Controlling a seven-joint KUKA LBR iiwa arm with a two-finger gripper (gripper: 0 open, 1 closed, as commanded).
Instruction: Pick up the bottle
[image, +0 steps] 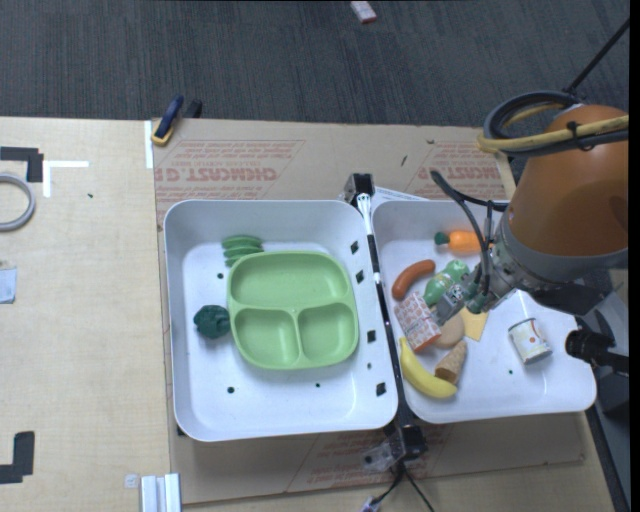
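The green bottle lies in the right bin, between a red sausage and the arm's wrist. My gripper reaches down from the right and its tip sits right at the bottle's lower right end, touching or just over it. The wrist hides part of the bottle. Whether the bottle is gripped cannot be made out.
Crowded around the bottle are an orange carrot, a red-and-white packet, a cheese wedge, a cone, a banana and a white can. The left bin holds a green divided plate, a pea pod and broccoli.
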